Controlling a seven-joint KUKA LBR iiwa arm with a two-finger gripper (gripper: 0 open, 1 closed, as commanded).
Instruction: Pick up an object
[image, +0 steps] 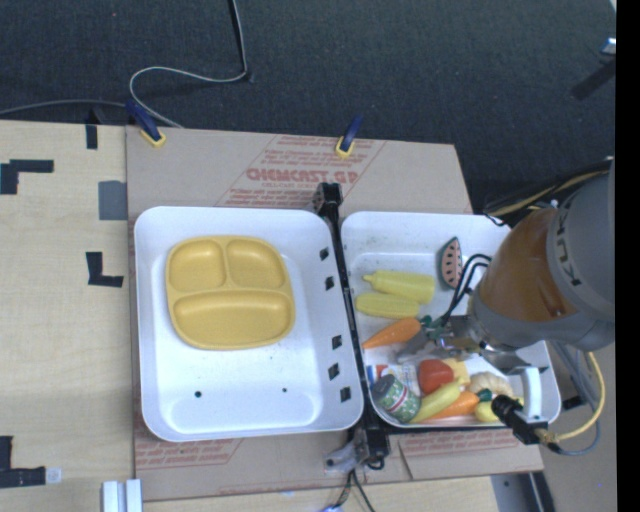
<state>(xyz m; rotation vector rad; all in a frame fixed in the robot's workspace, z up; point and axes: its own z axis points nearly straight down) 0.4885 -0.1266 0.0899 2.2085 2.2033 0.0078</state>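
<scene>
Left bin (160, 400) holds a yellow divided plate (230, 291) toward its 11 o'clock; right bin (400, 228) holds the toy food. Arm (545, 275) enters from 3 o'clock, with the claw (432, 340) low over the carrot (392, 333) at bin centre, grip state indeterminate. Two corn cobs (397, 293) lie at 12 o'clock of the claw, a tomato (435, 375) at 6 o'clock.

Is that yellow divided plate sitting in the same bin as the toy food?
No, the yellow plate lies in the left bin, apart from the food.
</scene>
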